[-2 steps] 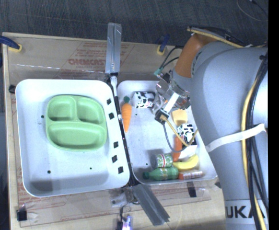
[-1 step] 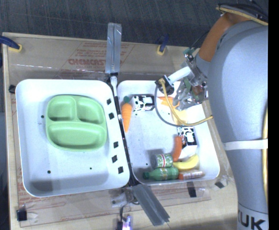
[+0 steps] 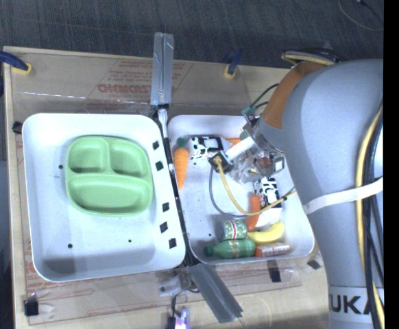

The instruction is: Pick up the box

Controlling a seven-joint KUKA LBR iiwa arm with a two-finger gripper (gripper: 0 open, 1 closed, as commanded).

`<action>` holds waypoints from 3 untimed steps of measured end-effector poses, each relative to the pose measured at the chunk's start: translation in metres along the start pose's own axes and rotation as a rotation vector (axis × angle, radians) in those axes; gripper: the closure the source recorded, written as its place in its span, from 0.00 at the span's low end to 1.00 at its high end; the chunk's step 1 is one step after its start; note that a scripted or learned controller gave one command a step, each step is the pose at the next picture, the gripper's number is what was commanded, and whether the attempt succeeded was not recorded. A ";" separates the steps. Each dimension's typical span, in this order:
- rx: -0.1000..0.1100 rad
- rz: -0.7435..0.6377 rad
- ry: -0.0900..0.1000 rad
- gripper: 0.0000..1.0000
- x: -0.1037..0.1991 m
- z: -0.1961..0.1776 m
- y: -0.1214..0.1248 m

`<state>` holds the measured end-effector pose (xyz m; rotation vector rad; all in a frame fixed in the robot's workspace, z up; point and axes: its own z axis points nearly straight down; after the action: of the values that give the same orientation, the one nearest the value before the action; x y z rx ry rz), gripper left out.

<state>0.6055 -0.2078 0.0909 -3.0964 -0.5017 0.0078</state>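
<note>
Grey arm (image 3: 336,136) low over right bin (image 3: 198,214); gripper (image 3: 249,159), grip state unreadable, near black-and-white box (image 3: 201,145), box leftward, long axis roughly left-right.

The arm (image 3: 336,184) covers the right bin's (image 3: 198,245) right wall and part of its floor. The gripper (image 3: 254,164) is a blur of cables and metal, so what lies under it cannot be made out. A black-and-white thing (image 3: 203,147) at the bin's top and another (image 3: 269,189) by the wrist are each partly hidden, too unclear to name.
</note>
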 end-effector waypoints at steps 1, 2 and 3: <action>-0.001 0.112 0.003 1.00 0.031 -0.096 -0.043; 0.000 0.113 -0.001 1.00 0.049 0.001 -0.073; -0.001 0.085 0.000 1.00 -0.051 0.001 -0.089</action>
<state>0.5286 -0.1396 0.0909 -3.1158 -0.3696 0.0075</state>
